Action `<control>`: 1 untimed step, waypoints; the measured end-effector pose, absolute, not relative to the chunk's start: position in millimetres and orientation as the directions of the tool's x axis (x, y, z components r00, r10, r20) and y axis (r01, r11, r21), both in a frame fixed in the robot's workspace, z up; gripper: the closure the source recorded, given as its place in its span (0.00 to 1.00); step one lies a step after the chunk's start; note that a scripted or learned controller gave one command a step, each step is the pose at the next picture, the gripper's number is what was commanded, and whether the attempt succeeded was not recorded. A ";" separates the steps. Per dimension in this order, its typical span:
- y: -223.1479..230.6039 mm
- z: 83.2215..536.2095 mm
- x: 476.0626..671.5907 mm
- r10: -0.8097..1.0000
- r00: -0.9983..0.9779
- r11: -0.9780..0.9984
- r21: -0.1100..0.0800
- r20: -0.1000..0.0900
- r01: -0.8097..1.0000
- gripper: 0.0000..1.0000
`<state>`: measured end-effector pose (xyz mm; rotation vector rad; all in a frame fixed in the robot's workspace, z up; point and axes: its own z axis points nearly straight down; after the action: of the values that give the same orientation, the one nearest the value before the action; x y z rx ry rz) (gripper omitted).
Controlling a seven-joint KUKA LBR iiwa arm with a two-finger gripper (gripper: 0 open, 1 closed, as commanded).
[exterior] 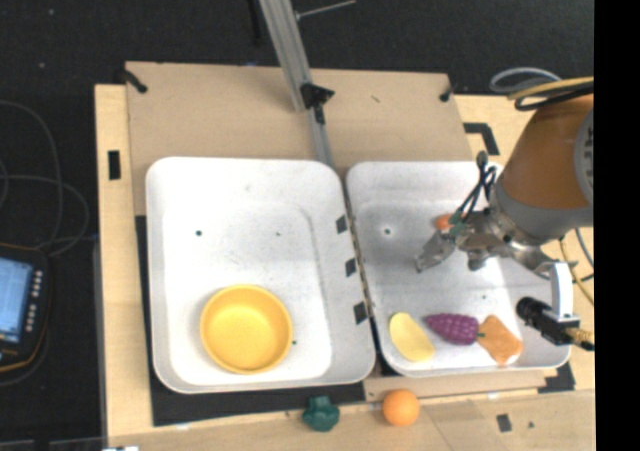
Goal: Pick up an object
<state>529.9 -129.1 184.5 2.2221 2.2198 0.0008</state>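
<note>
Over at the far left, off the table (115, 239), a dark handheld screen (17, 304) glows blue on the black floor. The left bin (175, 189) sits on the table's left half and holds a yellow bowl (246, 328), upright, near the bin's front edge. Just off the front rims of the bins, along the table's front edge, lie a small dark green toy (321, 414) and, beside it to the right, an orange ball (400, 407). A grey metal rail (285, 39) slants down from the back of the table to the seam between the two bins. The right bin (385, 194) carries three things in a row along its front edge: a pale yellow piece (410, 336) near the front left corner, a purple bunch of grapes (452, 328) just beside it, and an orange block (500, 339) touching or nearly touching the grapes on the right. The arm (548, 164) reaches in from the table's right edge, and its pincer (437, 251) hangs over the middle of the right bin, well apart from the row of objects; I cannot tell how far open it is, and I see nothing clearly gripped in it.
</note>
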 end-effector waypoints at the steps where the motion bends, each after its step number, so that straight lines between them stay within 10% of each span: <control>1: -125.0 126.6 534.1 1.000 0.002 -0.002 0.001 0.000 1.000 0.00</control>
<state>534.1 -125.0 126.6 2.2232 2.2190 0.0009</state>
